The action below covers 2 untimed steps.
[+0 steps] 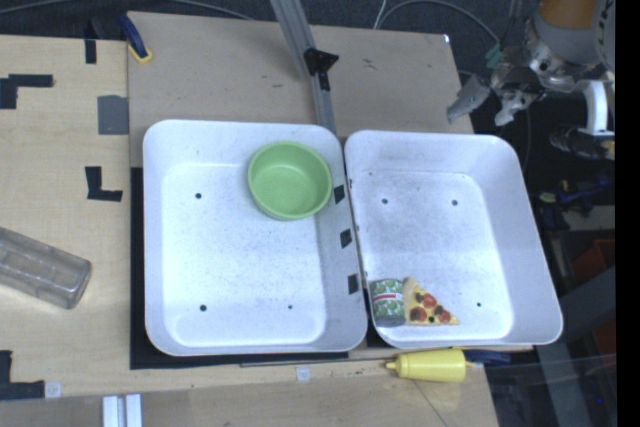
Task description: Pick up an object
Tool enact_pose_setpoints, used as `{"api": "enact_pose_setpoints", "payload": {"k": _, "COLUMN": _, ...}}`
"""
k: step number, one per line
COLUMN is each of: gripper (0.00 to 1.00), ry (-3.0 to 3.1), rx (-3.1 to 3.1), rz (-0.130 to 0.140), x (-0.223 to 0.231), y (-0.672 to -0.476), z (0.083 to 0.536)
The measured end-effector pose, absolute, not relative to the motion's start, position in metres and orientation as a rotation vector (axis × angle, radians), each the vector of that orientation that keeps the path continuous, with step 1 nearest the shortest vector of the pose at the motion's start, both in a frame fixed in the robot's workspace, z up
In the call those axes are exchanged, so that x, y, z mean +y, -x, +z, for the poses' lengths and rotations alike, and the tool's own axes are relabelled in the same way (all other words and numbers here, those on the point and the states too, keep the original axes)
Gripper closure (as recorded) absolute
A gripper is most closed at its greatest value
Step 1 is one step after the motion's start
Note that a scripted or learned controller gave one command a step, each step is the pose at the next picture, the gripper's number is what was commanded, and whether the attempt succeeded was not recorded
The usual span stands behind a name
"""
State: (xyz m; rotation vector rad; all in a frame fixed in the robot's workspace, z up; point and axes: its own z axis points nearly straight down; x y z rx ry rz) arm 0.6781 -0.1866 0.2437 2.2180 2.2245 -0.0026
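Note:
A green bowl (290,180) sits upright in the left bin (180,315), near its far right corner. In the right bin (500,215), at the near left corner, a small green packet (387,302) lies against a toy pizza slice (430,308). My gripper (487,105) hangs beyond the right bin's far right corner, over the bench edge and away from every object. Its two fingers stand apart, open, with nothing between them.
A yellow squeeze bottle (432,365) lies on the bench just in front of the right bin. A clear plastic container (40,267) lies at the far left. A slanted metal pole (290,5) ends at the bins' far seam. White cables trail behind.

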Motion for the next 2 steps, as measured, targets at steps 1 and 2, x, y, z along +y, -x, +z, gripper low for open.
{"api": "enact_pose_setpoints", "payload": {"k": 1, "gripper": 0.00, "ry": -2.218, "rx": 2.224, "rz": -0.004, "x": -0.187, "y": -0.678, "z": 0.244}}
{"api": "enact_pose_setpoints", "payload": {"k": 2, "gripper": 0.00, "ry": -2.223, "rx": 2.227, "rz": -0.008, "x": -0.189, "y": -0.668, "z": 0.187}}
